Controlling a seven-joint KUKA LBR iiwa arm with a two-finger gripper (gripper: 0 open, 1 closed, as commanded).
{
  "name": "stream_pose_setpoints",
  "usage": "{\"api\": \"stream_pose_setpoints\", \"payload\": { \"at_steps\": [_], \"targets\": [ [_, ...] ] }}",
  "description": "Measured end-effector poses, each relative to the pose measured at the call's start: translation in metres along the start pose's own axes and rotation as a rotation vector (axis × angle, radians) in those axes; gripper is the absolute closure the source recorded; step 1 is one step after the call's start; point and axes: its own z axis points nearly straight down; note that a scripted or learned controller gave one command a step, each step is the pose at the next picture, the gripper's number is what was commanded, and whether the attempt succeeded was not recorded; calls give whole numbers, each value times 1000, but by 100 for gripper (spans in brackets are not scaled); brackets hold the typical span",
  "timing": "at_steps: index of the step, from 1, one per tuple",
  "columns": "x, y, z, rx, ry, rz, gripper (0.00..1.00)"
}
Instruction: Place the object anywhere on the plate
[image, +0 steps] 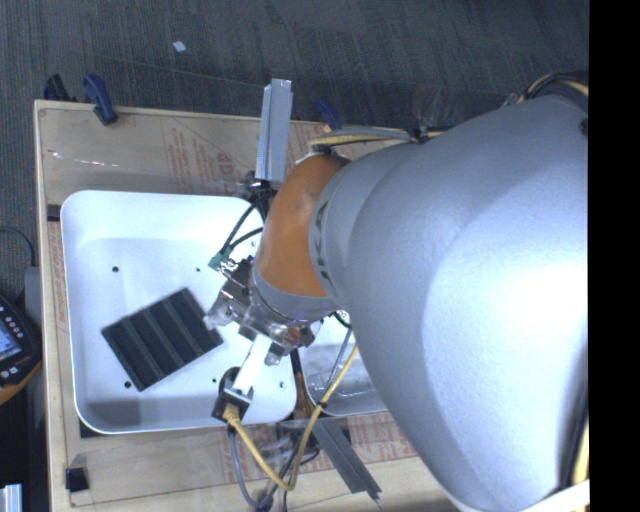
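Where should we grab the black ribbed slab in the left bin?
Probably grip the black ribbed slab across its short width, at mid-length, coming straight down. It lies flat and diagonal on the floor of the left bin, apart from the walls, so both long edges look reachable.

Dark carpet floor (150, 40) beyond a pale bench (150, 152) with blue clamps (99, 99).

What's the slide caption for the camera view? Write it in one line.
Grey arm leans over the left white bin, where a ribbed black slab lies flat.
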Motion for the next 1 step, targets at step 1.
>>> {"api": "stream_pose_setpoints", "payload": {
  "at_steps": [1],
  "targets": [
    [15,-13,1,3,-3,-111,0]
  ]
}}
